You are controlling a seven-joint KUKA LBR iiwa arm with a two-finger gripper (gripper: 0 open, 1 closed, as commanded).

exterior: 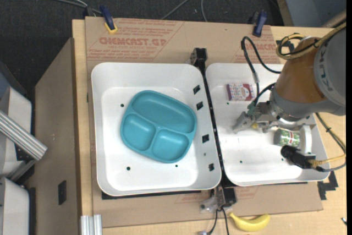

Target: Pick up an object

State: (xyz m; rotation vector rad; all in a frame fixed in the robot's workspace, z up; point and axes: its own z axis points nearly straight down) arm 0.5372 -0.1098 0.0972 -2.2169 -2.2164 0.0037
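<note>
My gripper (pixel 243 121) hangs low over the left-middle of the right bin (pixel 242 170), with the grey arm and its orange band reaching in from the right. A small purple and white packet (pixel 239 91) lies in that bin just beyond the gripper, apart from it. A green and white labelled object (pixel 289 137) lies at the bin's right side, partly hidden under the wrist. Nothing shows at the gripper's tip. A teal divided plate (pixel 158 125) lies in the middle of the left bin (pixel 107 118).
The bins meet at a black-clipped divider (pixel 208 118). They rest on a cardboard sheet (pixel 137 36) held by clamps at the back. A yellow object (pixel 252 222) lies off the bench's front edge. Cables loop over the dark floor behind.
</note>
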